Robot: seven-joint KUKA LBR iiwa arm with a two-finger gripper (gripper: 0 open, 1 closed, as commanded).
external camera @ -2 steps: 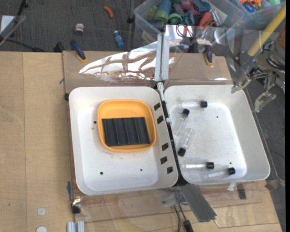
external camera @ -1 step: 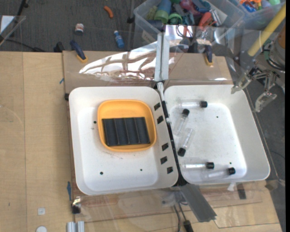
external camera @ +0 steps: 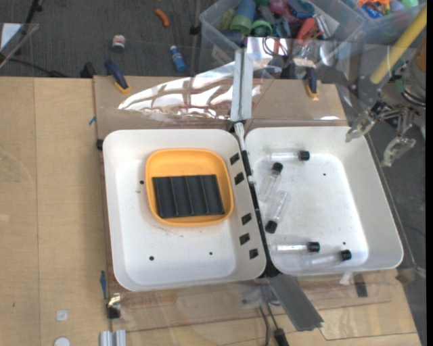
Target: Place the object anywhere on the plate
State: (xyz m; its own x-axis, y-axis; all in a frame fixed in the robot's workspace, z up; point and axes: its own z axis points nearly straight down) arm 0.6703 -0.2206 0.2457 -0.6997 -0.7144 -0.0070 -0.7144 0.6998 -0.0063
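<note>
An orange plate (external camera: 191, 158) lies in the left bin (external camera: 128, 203) and bears a black ridged insert (external camera: 187, 196). Several clear tubes with black caps lie in the right bin (external camera: 365, 203): one near the back (external camera: 289, 157), two along the left wall (external camera: 276, 206), and two at the front (external camera: 296, 248). My gripper (external camera: 371, 145) hangs over the right bin's far right corner. Its two thin metal fingers are spread apart with nothing between them. It is well away from the tubes and the plate.
A metal divider (external camera: 242, 81) rises behind the gap between the bins. A clear box of coloured toys (external camera: 284, 20) stands at the back. Black clips (external camera: 245, 219) line the seam between the bins. Wooden bench surface lies to the left.
</note>
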